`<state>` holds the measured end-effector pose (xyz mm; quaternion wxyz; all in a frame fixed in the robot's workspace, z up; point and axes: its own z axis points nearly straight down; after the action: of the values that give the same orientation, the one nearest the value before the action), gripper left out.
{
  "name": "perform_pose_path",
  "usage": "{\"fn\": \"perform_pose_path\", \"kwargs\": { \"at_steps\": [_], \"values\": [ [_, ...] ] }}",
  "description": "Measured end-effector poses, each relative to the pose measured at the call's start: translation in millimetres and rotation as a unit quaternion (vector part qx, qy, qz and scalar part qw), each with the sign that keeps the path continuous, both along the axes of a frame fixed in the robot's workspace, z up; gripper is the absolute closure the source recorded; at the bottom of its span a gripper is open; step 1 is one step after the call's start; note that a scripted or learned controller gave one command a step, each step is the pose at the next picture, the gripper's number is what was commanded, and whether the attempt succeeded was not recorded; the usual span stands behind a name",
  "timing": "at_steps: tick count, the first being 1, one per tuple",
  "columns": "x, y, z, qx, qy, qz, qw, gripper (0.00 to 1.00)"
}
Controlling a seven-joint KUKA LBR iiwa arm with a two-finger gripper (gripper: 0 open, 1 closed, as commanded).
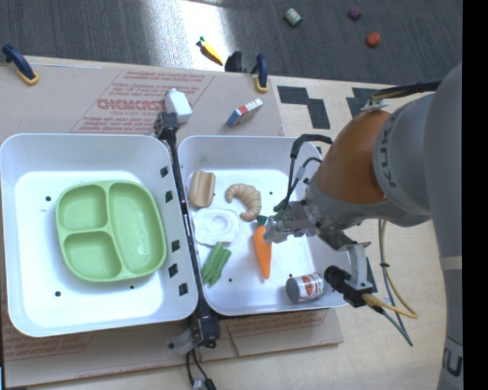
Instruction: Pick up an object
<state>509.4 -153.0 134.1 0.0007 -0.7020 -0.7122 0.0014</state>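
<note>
Sunlight streaks the dark carpet (106,15) above the cardboard-topped worktop (130,96). The claw (278,224) hangs low in the right bin (236,299), at the carrot's (263,255) top end; whether it's parted or closed, I cannot tell. The left bin (16,299) carries a green divided plate (110,230).

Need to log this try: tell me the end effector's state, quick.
End effector: at the carrot's top end; open or closed cannot be told.
</note>
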Motion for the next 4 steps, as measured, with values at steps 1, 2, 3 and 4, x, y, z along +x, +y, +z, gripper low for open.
{"fn": "perform_pose_path", "kwargs": {
  "at_steps": [1, 2, 3, 4],
  "values": [
    [-32.5, -28.1, 81.1, 0.0002, -0.002, -0.005, 1.0, 1.0],
    [-31.2, -27.6, 91.2, 0.0001, -0.002, -0.002, 1.0, 1.0],
    [-29.9, -27.5, 101.6, -0.0004, -0.003, 0.0, 1.0, 1.0],
    [-31.8, -26.3, 110.7, -0.0003, -0.003, -0.004, 1.0, 1.0]
  ]
}}
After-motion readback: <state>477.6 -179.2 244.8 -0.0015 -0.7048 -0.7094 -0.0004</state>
